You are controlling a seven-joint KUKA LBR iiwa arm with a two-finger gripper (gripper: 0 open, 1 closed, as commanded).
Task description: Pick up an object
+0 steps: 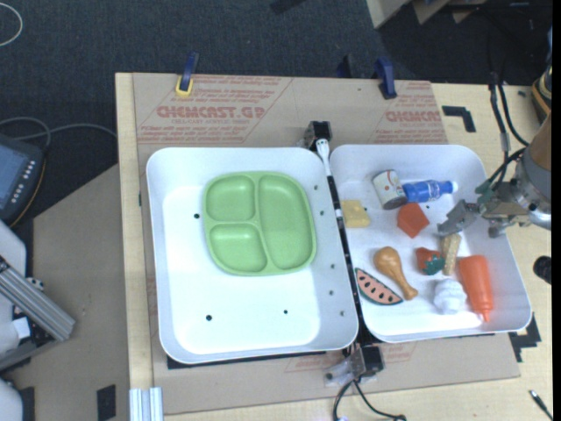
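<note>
We judge this the approach step: the claw (pixel 473 217) hangs over the right bin (pixel 421 327), near the carrot (pixel 478 283); released or clenched, we cannot tell. Next we must lower it precisely onto one toy.

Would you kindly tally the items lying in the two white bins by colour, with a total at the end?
Green: 1, the divided plate in the left bin.
Orange or red: 5, carrot, block, drumstick, watermelon slice, small red piece.
Yellow or tan: 2, cheese, stick.
Blue: 1, bottle.
White: 2, can, lump.
Total: 11.
</note>
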